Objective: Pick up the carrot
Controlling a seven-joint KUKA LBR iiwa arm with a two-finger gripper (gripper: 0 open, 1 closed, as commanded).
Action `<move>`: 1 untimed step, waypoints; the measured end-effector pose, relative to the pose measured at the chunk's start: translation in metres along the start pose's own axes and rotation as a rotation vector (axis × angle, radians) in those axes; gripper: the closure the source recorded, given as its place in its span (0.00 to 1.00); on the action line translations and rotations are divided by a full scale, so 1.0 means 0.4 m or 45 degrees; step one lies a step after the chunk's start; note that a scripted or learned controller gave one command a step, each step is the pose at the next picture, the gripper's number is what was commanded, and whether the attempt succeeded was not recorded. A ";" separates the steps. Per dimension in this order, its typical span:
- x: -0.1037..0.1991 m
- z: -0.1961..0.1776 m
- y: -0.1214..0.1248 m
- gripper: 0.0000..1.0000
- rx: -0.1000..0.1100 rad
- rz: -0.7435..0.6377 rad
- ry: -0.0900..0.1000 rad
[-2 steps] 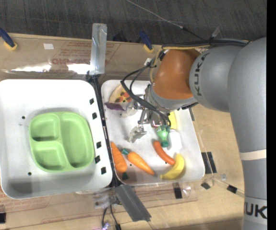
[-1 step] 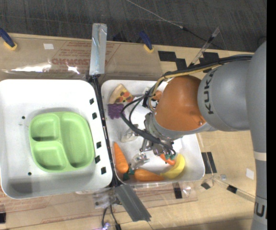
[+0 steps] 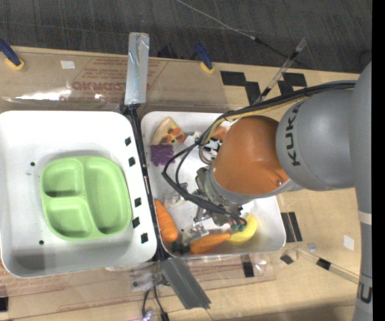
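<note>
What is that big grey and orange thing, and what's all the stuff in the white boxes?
That is a robot arm, seen by a camera looking down from above. Its pincer reaches into the right white bin, which holds toy food: two carrots, a banana, a pizza slice and something purple. The left bin holds a green divided plate. The pincer sits just above one carrot; I can't tell whether it has grabbed anything.

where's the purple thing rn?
In the camera view, the purple item sits in the right bin, near its left wall toward the far end, just below the pizza slice and left of the arm.
</note>
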State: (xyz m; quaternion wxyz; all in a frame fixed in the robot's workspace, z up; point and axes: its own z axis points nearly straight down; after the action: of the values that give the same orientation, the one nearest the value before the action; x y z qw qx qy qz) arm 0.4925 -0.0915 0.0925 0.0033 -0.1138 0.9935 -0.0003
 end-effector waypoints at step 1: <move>-0.004 -0.025 0.003 1.00 0.000 -0.011 -0.001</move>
State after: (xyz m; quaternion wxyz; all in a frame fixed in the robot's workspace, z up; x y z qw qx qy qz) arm 0.4937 -0.0899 0.1024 0.0037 -0.1180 0.9930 -0.0003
